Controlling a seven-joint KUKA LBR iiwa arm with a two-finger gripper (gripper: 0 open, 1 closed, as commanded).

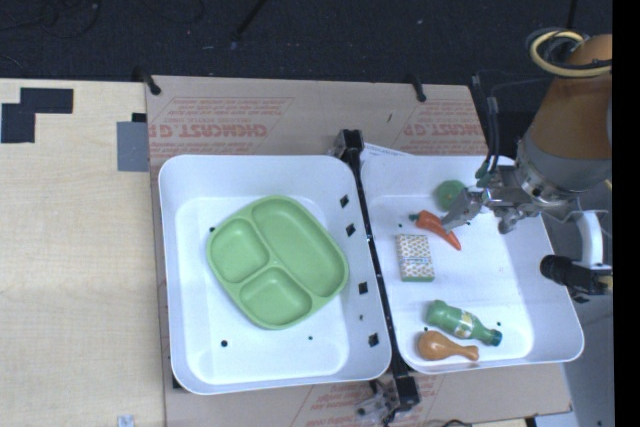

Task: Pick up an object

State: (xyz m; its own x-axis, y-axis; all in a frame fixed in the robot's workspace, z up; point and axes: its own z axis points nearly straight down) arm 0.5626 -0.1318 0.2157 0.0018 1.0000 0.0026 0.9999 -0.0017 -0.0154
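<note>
My gripper hangs over the upper right part of the right bin. It is open, and nothing sits between its fingers. Its left fingertip is just right of a small green ball and above the right end of an orange carrot. A patterned little box lies below the carrot. Near the bin's front edge lie a green bottle and an orange gourd-shaped toy.
The left bin holds a green divided plate. A black divider runs between the bins. The grey and orange arm stands over the right bin's far right side. Cardboard lies under both bins.
</note>
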